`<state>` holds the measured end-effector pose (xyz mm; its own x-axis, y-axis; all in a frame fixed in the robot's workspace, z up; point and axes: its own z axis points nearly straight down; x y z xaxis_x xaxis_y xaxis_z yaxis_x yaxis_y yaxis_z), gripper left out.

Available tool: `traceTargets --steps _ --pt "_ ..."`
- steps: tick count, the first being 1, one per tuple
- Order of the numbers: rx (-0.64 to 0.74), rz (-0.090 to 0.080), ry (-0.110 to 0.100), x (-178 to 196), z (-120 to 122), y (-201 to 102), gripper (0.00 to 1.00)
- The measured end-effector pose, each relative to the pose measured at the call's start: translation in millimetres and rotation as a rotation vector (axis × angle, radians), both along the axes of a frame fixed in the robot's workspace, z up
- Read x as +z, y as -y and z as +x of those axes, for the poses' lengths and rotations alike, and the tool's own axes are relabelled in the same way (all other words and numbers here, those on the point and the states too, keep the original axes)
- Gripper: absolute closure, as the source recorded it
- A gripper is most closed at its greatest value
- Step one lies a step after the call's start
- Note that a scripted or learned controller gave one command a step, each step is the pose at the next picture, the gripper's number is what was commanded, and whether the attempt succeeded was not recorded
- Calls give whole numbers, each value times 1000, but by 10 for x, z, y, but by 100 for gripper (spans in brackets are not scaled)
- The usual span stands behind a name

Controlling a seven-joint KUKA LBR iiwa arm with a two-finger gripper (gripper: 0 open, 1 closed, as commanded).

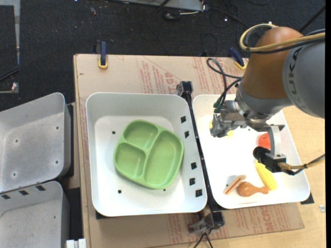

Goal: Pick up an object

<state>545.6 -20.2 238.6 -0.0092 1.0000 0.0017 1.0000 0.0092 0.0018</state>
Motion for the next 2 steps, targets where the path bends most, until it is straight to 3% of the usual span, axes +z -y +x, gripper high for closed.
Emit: traceTargets --steps 2 --pt "0 0 -2 -92 67 -1171 100"
